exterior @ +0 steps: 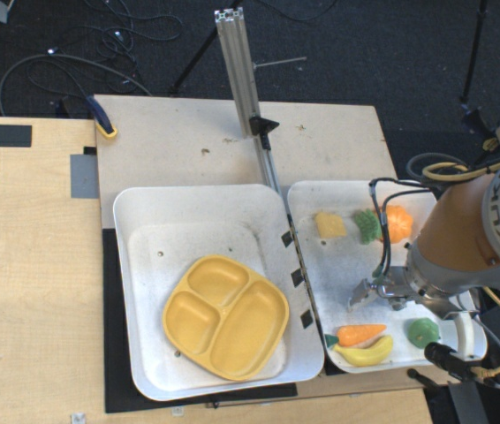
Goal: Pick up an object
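My gripper [369, 293] hangs low over the middle of the right bin [321, 276], on the grey arm with its orange band that comes in from the right. Just below it, toward the bin's front edge, lie an orange carrot [360, 334] and a yellow banana [367, 352]. A round green piece [423, 331] lies to their right. Behind the gripper sit a pale yellow piece [329, 226], a green broccoli [367, 225] and an orange fruit [399, 223], partly hidden by a black cable. Nothing is seen in the gripper.
The left bin [144, 237] bears a yellow divided plate [225, 314]. A metal post [241, 69] rises behind the bins, over their shared wall. Black clips [298, 276] sit along that wall. Cables loop at the right.
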Robot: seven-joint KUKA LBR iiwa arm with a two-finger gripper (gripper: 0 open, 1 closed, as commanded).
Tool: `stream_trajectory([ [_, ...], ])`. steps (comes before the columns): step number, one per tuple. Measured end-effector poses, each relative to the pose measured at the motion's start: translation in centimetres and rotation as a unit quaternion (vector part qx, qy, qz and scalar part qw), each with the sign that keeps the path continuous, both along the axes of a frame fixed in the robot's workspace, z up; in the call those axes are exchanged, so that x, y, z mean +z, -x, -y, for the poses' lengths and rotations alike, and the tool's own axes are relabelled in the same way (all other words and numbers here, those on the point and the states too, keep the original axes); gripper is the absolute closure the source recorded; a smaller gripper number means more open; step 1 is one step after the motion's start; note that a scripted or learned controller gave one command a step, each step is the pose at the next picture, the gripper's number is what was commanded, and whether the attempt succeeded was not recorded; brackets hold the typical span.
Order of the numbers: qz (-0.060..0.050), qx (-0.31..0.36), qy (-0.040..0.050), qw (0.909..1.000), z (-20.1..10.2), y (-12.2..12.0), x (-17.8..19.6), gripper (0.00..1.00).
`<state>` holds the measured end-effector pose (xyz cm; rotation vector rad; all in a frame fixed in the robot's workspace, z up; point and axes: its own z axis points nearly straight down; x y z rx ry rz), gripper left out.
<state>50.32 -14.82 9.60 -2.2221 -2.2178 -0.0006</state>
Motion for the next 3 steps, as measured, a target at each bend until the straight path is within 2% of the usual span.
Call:
stream_trajectory([
  [1, -0.001, -0.001, -0.0022, 1.0000, -0.1, -0.1, 1.1, 1.00],
  [2, 0.001, -0.001, 0.0013, 1.0000, 1.0, -0.1, 6.6, 1.00],
  [3, 0.001, 0.000, 0.0011, 1.0000, 1.5, 0.3, 11.0, 1.00],
])
